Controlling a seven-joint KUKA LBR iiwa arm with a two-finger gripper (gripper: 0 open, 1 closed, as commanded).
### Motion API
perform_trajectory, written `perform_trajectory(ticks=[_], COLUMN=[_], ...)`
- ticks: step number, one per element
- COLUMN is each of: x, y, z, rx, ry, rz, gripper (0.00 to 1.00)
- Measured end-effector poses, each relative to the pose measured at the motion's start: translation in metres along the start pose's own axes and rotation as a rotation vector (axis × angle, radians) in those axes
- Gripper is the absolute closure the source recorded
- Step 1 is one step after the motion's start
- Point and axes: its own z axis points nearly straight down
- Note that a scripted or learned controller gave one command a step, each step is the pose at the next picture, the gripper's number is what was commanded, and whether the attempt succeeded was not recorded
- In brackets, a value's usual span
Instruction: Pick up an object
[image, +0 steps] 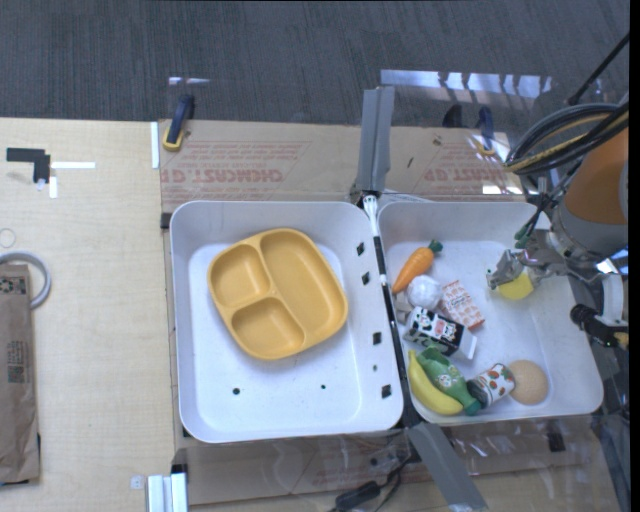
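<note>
Right now the tool (507, 271) is hanging over the upper right part of the right bin (560, 400), and a small yellow lemon-like object (516, 287) is sitting between its fingers, just under the tips, so the tool appears to be closing narrowly on that piece. The grey arm with its orange band (600, 185) is reaching in from the right edge. Lower in the same bin, a toy carrot (414, 266), a white ball (424, 292), a small red-and-white box (463, 304), a black-and-white carton (437, 329), a banana (430, 393), a green piece (447, 373), a small can (491, 384) and a tan round object (529, 382) are lying close together. A yellow divided plate (277, 292) is resting in the left bin (190, 300), tilted askew. Both bins are sitting on the table (90, 300).
</note>
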Motion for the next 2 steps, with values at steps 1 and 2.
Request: perform_trajectory(ticks=[1, 2], x=[0.055, 0.07], y=[0.021, 0.028], z=[-0.098, -0.014], rx=[-0.002, 0.001], ry=[-0.003, -0.003], rz=[-0.078, 0.025], gripper=[1.0, 1.0])
